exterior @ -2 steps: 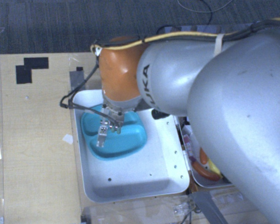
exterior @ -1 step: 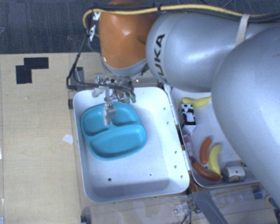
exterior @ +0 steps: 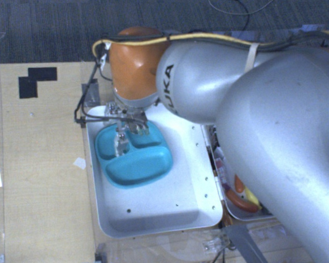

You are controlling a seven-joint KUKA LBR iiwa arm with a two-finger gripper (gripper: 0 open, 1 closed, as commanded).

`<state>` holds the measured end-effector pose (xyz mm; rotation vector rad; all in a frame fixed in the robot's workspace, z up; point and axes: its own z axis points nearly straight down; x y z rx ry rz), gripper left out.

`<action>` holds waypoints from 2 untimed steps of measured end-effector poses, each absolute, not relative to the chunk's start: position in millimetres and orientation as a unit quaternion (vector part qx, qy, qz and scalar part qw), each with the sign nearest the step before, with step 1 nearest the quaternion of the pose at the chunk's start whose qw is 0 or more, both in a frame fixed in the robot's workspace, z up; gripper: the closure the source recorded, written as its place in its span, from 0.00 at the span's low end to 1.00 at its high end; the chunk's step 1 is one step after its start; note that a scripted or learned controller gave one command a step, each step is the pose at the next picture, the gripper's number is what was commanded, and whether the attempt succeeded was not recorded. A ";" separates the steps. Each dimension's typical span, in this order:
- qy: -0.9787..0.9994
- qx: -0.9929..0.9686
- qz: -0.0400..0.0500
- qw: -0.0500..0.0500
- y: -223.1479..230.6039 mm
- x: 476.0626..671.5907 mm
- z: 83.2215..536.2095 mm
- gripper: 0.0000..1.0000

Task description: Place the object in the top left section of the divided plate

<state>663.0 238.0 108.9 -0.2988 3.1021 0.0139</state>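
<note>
Gripper (exterior: 121, 138) sits low over the blue divided plate (exterior: 135, 159) in the left bin (exterior: 154, 217), at the plate's upper sections; placing step, I judge. Can't tell its grip state, and the object isn't identifiable. Next: release over top-left section, lift clear.

The divided plate (exterior: 135, 159) is light blue, glossy plastic, with rounded corners and raised ridges that split it into three sections: one wide section along the near side and two smaller ones on the far side, left and right. It lies flat on the floor of the left white bin (exterior: 160, 216), in the bin's far half and toward its left wall, turned a little so its long near edge runs at a slant. Part of the two far sections is hidden. Whether any object lies in them cannot be told.
</note>
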 end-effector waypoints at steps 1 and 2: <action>0.921 -0.390 0.001 0.006 236.5 631.9 145.9 0.00; 0.984 -0.178 0.004 0.024 212.6 541.4 104.1 0.00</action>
